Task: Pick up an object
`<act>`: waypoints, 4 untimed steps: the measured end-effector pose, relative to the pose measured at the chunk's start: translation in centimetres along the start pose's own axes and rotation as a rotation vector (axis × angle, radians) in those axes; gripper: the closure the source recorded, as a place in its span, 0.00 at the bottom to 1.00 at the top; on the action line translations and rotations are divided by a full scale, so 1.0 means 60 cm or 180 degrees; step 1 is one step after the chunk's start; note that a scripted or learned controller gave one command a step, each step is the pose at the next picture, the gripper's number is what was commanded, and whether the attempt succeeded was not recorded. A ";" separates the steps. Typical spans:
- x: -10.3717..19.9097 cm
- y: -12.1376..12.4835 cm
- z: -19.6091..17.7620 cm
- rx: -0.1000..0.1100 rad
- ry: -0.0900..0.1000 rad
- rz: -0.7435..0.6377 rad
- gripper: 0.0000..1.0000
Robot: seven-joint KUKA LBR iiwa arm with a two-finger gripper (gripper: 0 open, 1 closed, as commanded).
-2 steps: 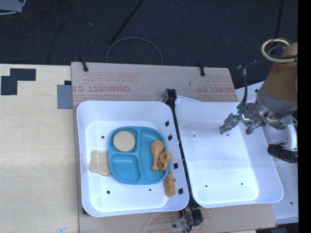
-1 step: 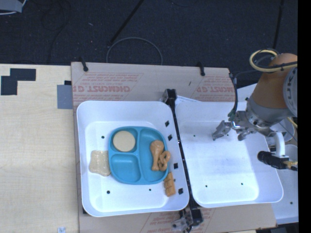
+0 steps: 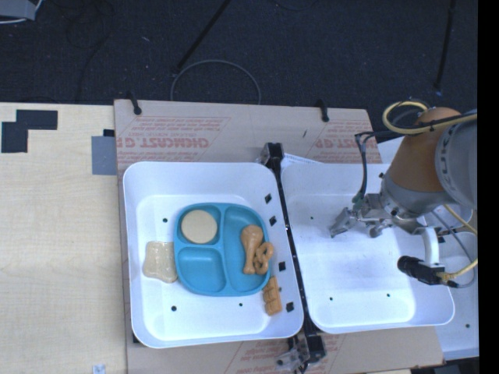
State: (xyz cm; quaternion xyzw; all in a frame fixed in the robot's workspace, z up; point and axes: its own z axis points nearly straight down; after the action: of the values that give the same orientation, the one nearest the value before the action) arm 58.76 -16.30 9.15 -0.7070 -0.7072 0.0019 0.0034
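Observation:
A blue divided plate (image 3: 210,249) lies in the left bin (image 3: 148,185). On it are a round tan disc (image 3: 198,226) and a knobbly tan piece (image 3: 256,248). A pale beige slab (image 3: 160,261) lies on the bin floor against the plate's left side. A small orange-brown piece (image 3: 272,296) lies at the plate's lower right corner. My gripper (image 3: 355,226) hangs over the upper middle of the right bin (image 3: 366,302), well apart from all these objects. It is open, with nothing between its fingers.
A black divider (image 3: 284,240) runs between the two bins. The arm's orange band (image 3: 417,154) and grey wrist cover the right bin's far right side. A black fitting with cables (image 3: 417,269) hangs over its right part. Cardboard (image 3: 203,135) lies behind the bins.

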 end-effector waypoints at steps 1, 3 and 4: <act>-0.002 0.001 -0.022 -0.0008 -0.0002 0.0003 1.00; -0.010 0.004 -0.194 -0.0036 -0.0011 -0.0002 1.00; -0.011 -0.006 -0.268 -0.0028 -0.0008 -0.0004 1.00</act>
State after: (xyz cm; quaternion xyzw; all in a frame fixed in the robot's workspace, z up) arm 58.51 -16.97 25.21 -0.7066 -0.7076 -0.0003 -0.0006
